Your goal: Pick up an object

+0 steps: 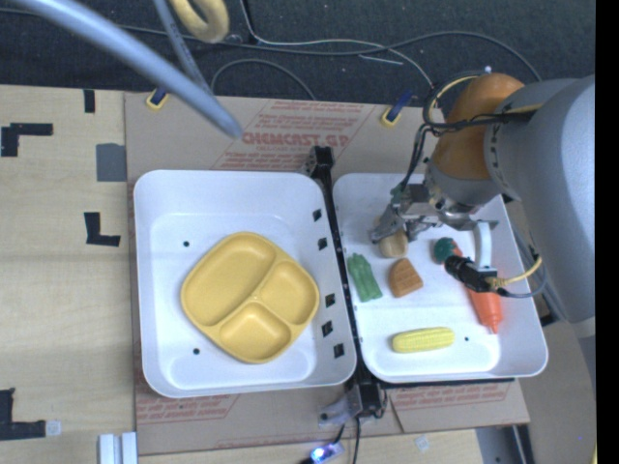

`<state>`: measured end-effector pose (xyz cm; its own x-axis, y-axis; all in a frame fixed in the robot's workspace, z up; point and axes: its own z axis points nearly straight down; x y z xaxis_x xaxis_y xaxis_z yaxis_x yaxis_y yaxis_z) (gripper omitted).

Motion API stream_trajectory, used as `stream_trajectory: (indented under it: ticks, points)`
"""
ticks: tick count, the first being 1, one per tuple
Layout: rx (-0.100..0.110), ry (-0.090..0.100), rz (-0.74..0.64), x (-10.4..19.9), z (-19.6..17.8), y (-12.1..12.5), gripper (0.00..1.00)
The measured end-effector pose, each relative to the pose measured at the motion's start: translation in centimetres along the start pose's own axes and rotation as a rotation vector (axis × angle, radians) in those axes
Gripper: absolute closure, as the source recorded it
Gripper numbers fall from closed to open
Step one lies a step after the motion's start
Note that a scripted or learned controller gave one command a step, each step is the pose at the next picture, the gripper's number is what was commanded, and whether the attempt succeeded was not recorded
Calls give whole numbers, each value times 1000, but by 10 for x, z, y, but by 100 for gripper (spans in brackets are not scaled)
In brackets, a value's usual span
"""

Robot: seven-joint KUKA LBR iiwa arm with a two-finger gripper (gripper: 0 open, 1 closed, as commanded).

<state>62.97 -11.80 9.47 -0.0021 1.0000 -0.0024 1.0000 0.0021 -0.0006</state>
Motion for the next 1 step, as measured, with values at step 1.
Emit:
stream_trajectory:
  ticks: [1]
  points:
    - [-4, 2, 0, -1, -60, 8, 100]
